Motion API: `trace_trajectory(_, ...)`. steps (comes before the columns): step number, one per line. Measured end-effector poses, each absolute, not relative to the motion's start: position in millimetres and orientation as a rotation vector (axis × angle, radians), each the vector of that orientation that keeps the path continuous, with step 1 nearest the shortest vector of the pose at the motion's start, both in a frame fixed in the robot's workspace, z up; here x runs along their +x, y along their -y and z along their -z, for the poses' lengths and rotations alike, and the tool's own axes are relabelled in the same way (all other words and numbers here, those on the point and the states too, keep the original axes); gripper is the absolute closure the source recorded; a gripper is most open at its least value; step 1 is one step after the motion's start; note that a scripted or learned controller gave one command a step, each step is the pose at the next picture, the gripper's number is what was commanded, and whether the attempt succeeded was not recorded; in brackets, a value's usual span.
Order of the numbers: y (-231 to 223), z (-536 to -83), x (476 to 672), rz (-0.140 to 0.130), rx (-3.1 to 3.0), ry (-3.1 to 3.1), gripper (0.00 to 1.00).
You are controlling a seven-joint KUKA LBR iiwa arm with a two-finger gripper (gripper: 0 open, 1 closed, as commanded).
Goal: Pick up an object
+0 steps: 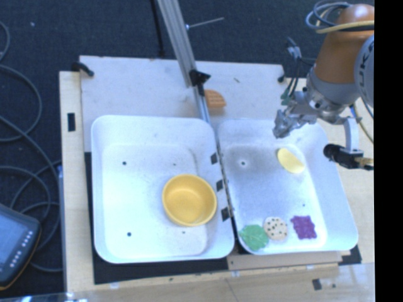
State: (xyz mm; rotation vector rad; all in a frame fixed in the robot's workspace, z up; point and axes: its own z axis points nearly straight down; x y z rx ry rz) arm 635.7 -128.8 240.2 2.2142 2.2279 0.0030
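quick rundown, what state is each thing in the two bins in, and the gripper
yellow bowl: upright, mouth up, left bin
yellow disc: lying flat, right bin
green piece: flat at the near edge
cookie: flat, beside the green piece
purple piece: flat
gripper: above the right bin, holding nothing

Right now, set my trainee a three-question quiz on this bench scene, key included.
1. True or false: the yellow bowl sits in the left bin.
2. Which item lies nearest the gripper? A) purple piece B) pale yellow piece C) green piece
3. Fill in: the small pieces along the right bin's near edge, left to right, are green, ____, purple.

Key: 1 true. 2 B. 3 the speckled cookie.
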Motion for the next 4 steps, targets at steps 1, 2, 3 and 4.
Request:
trace_trajectory(1, 81, -233, 608.6, -0.001, 2.215, -2.227, 1.0)
trace_trajectory(2, 32, -226, 593.1, -0.001, 2.215, -2.229, 1.0)
trace_trajectory(3, -22, -225, 564.5, -0.001, 2.215, -2.23, 1.0)
trace_trajectory(4, -74, -239, 538.0, -0.004, 2.213, -2.233, 1.0)
